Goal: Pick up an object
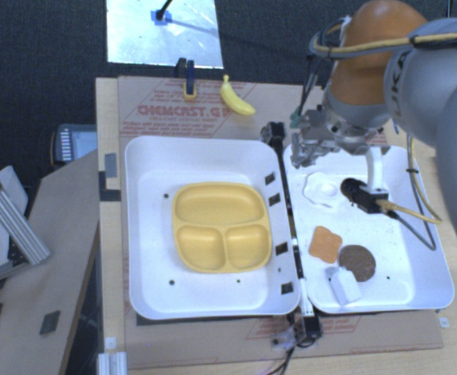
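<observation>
Hovering over the right shallow white bin (435, 287), the gripper (308, 153) carries nothing visible; its open-or-shut state cannot be told. Pick not yet made: flat orange square piece (325, 244), round brown disc (357, 262) and white block (344, 286) lie apart below.

Glossy white plastic bins (212, 151) hold a smooth matt yellow plastic tray (216, 226) and a rough brown disc (357, 262)
</observation>
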Motion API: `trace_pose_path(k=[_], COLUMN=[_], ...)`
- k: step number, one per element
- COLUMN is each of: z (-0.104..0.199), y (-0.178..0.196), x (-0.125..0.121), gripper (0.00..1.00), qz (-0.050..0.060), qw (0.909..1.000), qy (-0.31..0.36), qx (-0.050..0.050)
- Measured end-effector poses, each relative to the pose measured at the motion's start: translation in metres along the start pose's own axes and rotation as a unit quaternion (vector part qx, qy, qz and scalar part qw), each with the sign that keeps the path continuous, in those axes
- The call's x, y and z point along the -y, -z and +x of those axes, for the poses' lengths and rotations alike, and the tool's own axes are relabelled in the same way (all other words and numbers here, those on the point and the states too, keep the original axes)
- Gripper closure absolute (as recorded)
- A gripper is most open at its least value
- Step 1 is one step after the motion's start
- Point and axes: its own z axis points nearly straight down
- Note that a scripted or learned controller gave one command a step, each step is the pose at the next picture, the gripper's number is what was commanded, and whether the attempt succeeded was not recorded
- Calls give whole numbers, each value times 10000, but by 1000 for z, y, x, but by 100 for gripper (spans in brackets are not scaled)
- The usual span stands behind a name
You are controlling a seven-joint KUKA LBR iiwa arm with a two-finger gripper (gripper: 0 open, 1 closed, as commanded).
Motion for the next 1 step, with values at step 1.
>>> trace_pose_path(k=[1], z=[56], y=[6], x=[-1], gripper=[100], qz=[2], qw=[10000], qy=[0], qx=[1])
